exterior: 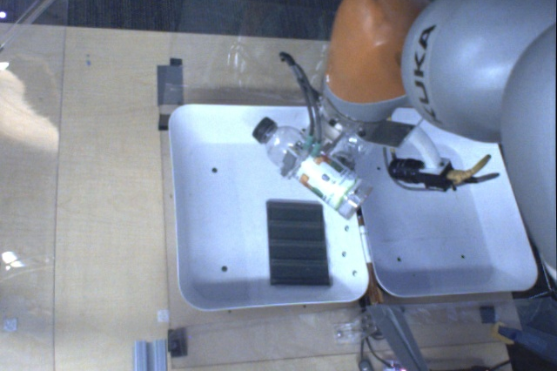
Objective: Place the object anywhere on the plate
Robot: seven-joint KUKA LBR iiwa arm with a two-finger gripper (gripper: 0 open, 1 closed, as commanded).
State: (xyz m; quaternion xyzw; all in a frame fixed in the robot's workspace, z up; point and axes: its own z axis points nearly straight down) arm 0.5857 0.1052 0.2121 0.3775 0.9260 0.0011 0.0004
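Observation:
A clear plastic bottle (306,166) with a grey cap and a white and orange label hangs tilted over the back right of the left bin (200,212). Its cap points to the back left and its base reaches over the bin's right wall. My gripper (320,150) comes down from the orange-banded wrist and is shut on the bottle's middle. The plate (298,243) is a black ribbed rectangle lying flat on the left bin's floor, in front of the bottle and a little below it in the view.
The right bin (452,256) sits beside the left one, with the arm's grey body over its back part. Bare white floor lies to the left of the plate. Wooden bench surrounds both bins.

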